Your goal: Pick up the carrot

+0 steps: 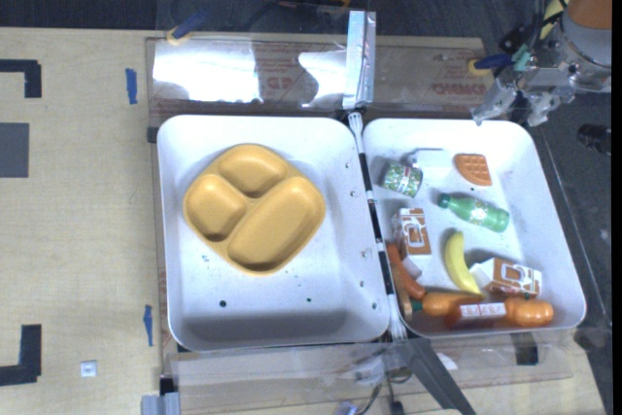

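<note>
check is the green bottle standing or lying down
Lying down: the bottle rests on its side on the right bin floor, cap pointing left.

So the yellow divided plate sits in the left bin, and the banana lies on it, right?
Not quite. The yellow divided plate is in the left bin, but the banana lies in the right bin, beside the green bottle, as the camera view shows.

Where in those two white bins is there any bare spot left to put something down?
Left bin: bare floor all around the yellow divided plate, widest along the near edge. Right bin: a free patch at the far edge between the green can and waffle. Its near corner is crowded: banana, carrot, sausage.
</note>
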Robot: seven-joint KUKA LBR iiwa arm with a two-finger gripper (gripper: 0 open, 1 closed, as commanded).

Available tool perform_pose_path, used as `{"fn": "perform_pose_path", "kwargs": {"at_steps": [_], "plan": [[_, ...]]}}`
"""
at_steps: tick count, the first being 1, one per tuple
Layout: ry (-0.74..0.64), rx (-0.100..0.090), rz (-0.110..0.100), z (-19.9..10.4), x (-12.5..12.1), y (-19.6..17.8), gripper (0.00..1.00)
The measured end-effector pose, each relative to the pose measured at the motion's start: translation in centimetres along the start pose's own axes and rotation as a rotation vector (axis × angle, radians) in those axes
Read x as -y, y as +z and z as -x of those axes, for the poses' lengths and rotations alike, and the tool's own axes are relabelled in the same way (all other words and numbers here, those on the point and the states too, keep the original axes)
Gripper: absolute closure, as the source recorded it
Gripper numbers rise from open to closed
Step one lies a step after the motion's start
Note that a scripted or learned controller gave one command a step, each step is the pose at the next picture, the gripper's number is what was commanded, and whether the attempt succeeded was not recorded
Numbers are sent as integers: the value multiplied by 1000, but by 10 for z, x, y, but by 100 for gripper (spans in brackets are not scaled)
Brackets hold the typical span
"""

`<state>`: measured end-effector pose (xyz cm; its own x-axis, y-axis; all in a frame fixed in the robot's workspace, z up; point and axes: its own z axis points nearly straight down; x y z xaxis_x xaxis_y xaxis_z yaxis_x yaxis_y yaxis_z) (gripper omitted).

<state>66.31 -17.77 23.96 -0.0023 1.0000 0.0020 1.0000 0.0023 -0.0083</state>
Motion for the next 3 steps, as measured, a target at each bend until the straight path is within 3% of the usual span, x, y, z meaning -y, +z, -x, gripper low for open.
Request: {"fn": "perform_pose_path", "kwargs": {"at_steps": [1,2,3], "plan": [[17,1,-1,-88,-3,84,0],[89,4,17,-40,-8,141,0],[87,5,13,-40,-7,135,100]]}}
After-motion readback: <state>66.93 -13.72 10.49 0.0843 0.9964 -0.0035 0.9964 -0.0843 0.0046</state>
